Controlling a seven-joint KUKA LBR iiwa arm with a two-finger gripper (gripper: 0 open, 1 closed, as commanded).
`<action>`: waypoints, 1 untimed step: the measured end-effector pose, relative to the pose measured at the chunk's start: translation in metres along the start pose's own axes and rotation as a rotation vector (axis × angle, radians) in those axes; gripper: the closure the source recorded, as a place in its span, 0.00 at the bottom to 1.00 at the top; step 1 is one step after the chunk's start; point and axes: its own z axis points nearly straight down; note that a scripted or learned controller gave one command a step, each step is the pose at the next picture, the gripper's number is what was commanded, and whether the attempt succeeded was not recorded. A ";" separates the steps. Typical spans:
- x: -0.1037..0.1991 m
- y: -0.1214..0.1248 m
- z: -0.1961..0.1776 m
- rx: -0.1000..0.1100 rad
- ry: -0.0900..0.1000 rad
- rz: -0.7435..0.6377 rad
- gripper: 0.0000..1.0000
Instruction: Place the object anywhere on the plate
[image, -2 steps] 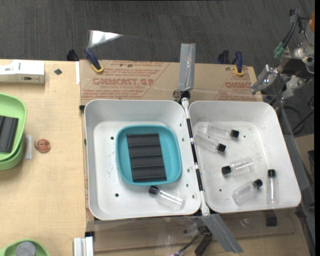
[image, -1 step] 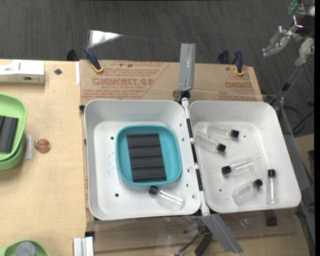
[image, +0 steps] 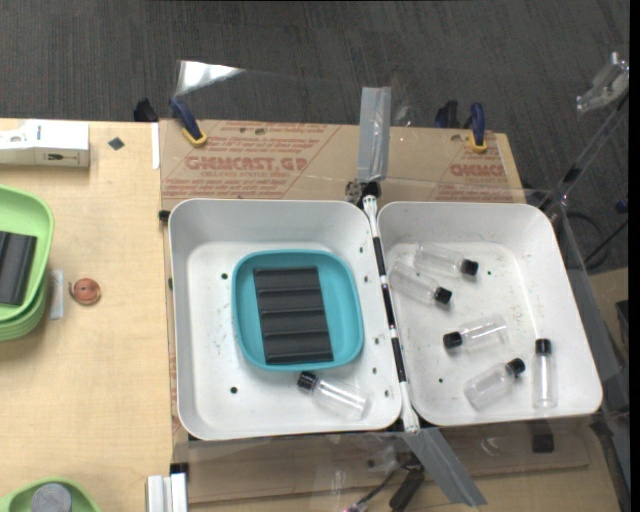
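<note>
A teal plate (image: 345, 315) lies in the left white bin (image: 200, 300), with a black ribbed block (image: 292, 312) resting on its middle. One clear vial with a black cap (image: 330, 392) lies on the bin floor just in front of the plate's near right corner, off the plate. In the right white bin (image: 560, 300) several more clear black-capped vials lie scattered: one at the back (image: 445, 262), one below it (image: 420, 288), one in the middle (image: 475, 335), one near the front (image: 495, 383) and one standing lengthwise at the right (image: 543, 372).
Behind the bins a cardboard sheet (image: 260, 160) is held by clamps. On the wooden bench at left there are green dishes (image: 25, 265), a small round brown piece (image: 86, 291) and a white box (image: 45, 145).
</note>
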 end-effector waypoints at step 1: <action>-0.010 0.003 -0.001 -0.001 0.001 0.123 0.00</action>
